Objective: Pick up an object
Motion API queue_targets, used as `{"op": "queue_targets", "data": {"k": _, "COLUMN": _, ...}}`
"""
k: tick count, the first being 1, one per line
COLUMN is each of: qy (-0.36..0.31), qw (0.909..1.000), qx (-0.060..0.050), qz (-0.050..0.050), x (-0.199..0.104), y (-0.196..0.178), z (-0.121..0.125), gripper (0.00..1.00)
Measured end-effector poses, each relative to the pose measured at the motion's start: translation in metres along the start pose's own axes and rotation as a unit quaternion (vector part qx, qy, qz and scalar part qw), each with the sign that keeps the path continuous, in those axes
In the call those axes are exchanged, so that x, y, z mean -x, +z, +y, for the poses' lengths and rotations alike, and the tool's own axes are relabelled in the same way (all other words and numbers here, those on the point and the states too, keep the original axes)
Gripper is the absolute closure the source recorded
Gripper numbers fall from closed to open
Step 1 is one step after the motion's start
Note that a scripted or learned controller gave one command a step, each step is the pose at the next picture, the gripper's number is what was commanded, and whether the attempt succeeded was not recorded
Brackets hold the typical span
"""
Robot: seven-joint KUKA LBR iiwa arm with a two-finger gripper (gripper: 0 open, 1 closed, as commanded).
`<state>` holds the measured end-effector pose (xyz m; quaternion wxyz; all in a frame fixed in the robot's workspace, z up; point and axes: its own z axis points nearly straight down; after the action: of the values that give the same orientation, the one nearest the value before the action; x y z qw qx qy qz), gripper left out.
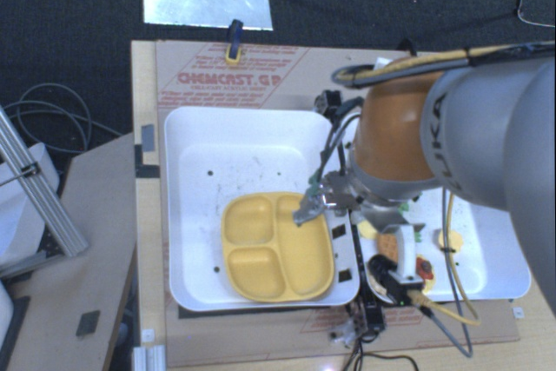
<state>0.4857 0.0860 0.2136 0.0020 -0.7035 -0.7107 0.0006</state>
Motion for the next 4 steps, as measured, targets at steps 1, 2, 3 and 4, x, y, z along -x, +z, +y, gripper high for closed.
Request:
{"op": "queue_targets", "data": {"k": 1, "qy": 0.002, "qw": 1.0000, "qx": 0.003, "qz": 0.000, "x": -0.014, "y": -0.029, "z": 0.002, "gripper": 0.00}}
{"op": "queue_targets", "data": {"k": 2, "qy": 0.007, "qw": 1.0000, "qx": 0.005, "qz": -0.002, "x": 0.050, "y": -0.068, "z": 0.015, "gripper": 0.00}}
{"op": "queue_targets", "data": {"k": 3, "qy": -0.001, "qw": 1.0000, "qx": -0.002, "qz": 0.000, "x": -0.038, "y": 0.005, "z": -0.001, "gripper": 0.00}}
{"op": "queue_targets", "data": {"k": 4, "qy": 0.007, "qw": 1.0000, "qx": 0.004, "qz": -0.002, "x": 0.025, "y": -0.019, "z": 0.003, "gripper": 0.00}}
